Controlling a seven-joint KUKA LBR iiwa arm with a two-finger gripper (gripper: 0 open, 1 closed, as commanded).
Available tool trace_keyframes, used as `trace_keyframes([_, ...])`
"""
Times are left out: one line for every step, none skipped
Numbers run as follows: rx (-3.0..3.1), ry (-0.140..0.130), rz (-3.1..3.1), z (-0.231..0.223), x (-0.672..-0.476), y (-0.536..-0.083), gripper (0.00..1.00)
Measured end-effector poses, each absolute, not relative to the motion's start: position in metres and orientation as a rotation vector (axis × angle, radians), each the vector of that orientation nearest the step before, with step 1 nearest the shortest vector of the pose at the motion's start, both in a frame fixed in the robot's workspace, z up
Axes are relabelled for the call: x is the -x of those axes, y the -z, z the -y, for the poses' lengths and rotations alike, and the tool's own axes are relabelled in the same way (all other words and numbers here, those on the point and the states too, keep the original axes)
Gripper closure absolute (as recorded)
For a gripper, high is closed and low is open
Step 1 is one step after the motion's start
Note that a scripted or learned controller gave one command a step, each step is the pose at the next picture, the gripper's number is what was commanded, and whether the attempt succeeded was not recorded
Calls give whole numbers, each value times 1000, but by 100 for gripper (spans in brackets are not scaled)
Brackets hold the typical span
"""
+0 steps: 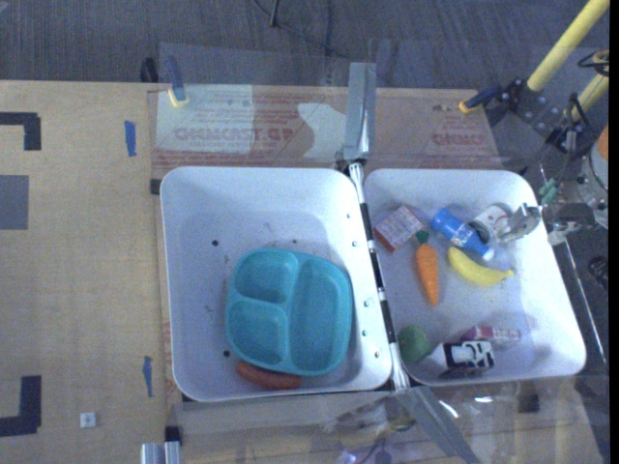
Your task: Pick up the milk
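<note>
At the near edge of the right bin point(571, 341), a small black-and-white carton, taken here to be the milk point(471, 355), lies on its side. A pale pink-capped item point(495, 333) sits just beside it and a green lump point(414, 342) is close by on the divider side. In the left bin point(189, 288), a teal divided plate point(288, 311) rests partly over a red sausage-shaped piece point(266, 376). Further back in the right bin are a carrot point(427, 273), a banana point(479, 268), a blue bottle point(460, 231) and a small red-and-white pack point(397, 227).

The gripper point(517, 221) hangs over the far right of this bin, beside the blue bottle and well apart from the milk. The job appears to be at the approach stage: the next move calls for travel toward the near edge, then a descent over the carton that avoids its pink neighbour.

Glare and tangled metalwork make it impossible to tell whether the gripper is apart or together. The labels are too small to read, so which carton is the milk remains a judgement.
</note>
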State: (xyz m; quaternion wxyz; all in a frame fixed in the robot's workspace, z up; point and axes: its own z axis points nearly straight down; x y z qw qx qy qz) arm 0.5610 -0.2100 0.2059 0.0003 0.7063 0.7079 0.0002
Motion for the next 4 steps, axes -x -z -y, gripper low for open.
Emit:
trace_keyframes([-2208, 0, -2237, 166, -479, -101, 0])
trace_keyframes([-2210, -6, -2220, 103, -482, -88, 0])
trace_keyframes([-1985, -1, -2433, 104, -492, -113, 0])
trace_keyframes([-2241, 0, -2200, 124, -487, -295, 0])
